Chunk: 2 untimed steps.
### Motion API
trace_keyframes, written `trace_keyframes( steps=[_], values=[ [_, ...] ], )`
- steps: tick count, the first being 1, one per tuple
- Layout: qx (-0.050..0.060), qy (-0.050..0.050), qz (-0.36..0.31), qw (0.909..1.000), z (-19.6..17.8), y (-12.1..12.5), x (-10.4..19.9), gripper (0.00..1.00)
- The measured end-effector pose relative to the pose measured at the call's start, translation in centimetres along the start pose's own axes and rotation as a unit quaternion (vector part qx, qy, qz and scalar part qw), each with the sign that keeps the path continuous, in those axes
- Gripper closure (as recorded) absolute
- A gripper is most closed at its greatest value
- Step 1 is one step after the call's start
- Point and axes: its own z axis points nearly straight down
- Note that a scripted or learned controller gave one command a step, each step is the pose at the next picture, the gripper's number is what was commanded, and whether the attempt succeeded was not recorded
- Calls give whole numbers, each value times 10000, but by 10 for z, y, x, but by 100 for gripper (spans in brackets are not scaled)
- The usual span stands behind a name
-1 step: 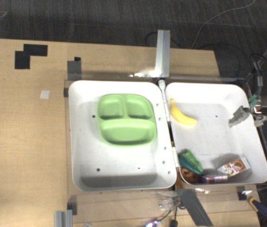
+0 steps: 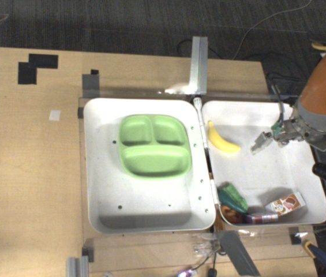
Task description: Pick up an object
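Over right bin (image 2: 301,172): gripper (image 2: 262,142) hovering, can't tell its state, nothing visibly held.
Banana (image 2: 222,141) lies just left of it by the divider; green item (image 2: 232,198), small carton (image 2: 284,203) at the near edge. Left bin (image 2: 102,172) holds green divided tray (image 2: 153,145).

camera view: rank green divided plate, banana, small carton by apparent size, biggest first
1. Green divided plate, in the left bin, by far the largest.
2. Banana, near the right bin's left wall.
3. Small carton, at the right bin's near edge.

Banana and carton look close in size, so that order is unsure.
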Motion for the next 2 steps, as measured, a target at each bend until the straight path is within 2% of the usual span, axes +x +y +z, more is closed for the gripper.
trace_keyframes(
  steps=[1, 2],
  values=[
    [0, 0, 2, 10000, 0, 0, 0, 0],
    [-50, -23, -1000, 9950, 62, -2, 16, 0]
  ],
)
